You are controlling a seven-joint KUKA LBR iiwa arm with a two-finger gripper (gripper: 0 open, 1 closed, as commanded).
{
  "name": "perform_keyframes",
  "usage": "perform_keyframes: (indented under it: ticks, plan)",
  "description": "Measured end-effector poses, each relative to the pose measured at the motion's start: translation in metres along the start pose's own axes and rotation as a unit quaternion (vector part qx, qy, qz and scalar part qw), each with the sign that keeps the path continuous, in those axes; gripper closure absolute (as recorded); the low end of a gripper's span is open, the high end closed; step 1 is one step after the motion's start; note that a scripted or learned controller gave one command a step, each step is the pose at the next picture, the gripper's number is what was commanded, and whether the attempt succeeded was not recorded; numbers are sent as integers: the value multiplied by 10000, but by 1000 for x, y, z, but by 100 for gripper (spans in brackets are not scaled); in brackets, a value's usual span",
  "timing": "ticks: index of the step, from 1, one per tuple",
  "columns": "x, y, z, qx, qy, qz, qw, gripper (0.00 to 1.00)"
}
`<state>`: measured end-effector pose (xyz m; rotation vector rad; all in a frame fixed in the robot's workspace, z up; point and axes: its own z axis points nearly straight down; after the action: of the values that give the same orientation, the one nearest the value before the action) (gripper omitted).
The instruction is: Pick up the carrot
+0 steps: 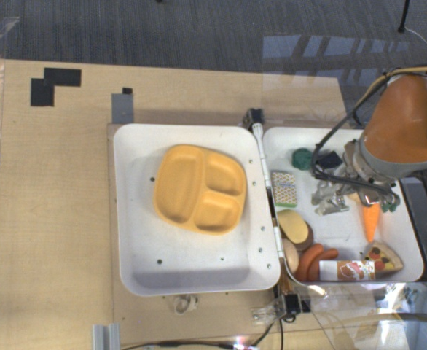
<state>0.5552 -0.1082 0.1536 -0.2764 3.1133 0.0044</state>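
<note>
Jaws point(335, 199) hang over the right bin point(417, 265), just left of the carrot point(371, 222); whether spread or pressed together, I cannot tell. It looks light, stiff and smooth, best pinched across its thick upper half.

Two white bins point(126, 217) point(414, 248); one yellow tray point(199, 188); one carrot point(371, 222); two sausages point(317, 257).

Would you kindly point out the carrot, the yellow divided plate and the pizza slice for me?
carrot point(371, 223): camera view, right bin, middle of its orange body.
yellow divided plate point(199, 188): camera view, left bin, central ridge between its compartments.
pizza slice point(383, 257): camera view, right bin's near corner, on its topping.
</note>
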Motion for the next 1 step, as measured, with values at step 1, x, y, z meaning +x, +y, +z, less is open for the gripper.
perform_keyframes:
  ticks: [1]
  plan:
    - [26,-38,62,18,-1,-1421,9899,100]
